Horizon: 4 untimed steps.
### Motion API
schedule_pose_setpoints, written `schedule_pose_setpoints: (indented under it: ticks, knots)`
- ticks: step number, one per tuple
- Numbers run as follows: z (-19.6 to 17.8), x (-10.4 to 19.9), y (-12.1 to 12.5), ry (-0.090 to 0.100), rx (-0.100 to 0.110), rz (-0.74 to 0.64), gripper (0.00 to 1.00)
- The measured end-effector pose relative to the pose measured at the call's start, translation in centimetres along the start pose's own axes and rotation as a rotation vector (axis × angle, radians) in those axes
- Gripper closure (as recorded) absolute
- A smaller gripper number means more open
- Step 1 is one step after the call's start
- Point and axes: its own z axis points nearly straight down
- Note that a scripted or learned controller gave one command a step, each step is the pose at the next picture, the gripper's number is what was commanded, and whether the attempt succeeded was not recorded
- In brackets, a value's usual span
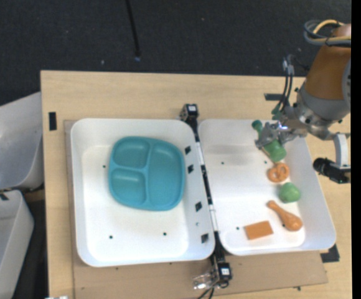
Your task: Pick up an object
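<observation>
I am hovering my gripper (269,136) over the right bin (230,192), at its far right. A green block (274,149) is lying just under my fingertips, its long axis slanting down-right; I cannot tell whether I am gripping it.

Left white bin (93,242) largely covered by a teal three-compartment plate (147,172), bare floor around it, right white bin (230,167) open across its left half, green block (274,149), orange pretzel-shaped piece (278,173), green ball (289,194), orange club-shaped toy (284,216), flat orange block (258,230) crowding its right side
</observation>
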Motion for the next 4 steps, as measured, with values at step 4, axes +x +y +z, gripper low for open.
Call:
schedule_pose_setpoints:
  ticks: [4]
  knots:
    - [-0.6, 18.2, 4.3, 0.0, 0.001, 0.001, 1.0]
